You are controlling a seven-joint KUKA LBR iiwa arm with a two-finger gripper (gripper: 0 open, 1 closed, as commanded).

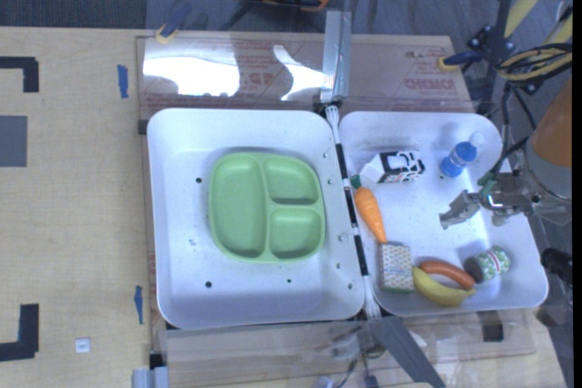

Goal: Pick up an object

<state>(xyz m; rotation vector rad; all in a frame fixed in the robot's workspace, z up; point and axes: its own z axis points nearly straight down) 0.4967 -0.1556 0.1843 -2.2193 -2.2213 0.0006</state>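
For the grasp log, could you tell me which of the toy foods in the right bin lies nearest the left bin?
The carrot: orange, lying along the right bin's left wall. The banana and hot dog sit further right.

Two white bins, arm over right bin.
Left bin [173,223] holds green divided plate [266,205]. Right bin [527,286] holds carrot [370,212], blue bottle [458,157], banana [441,287], black-and-white toy [397,164], patterned block [395,266]. Gripper [464,209] hangs above bare floor near the right wall, touching nothing.

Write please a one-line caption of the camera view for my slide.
Gripper hovers in the right bin among toys; the green plate lies in the left bin.
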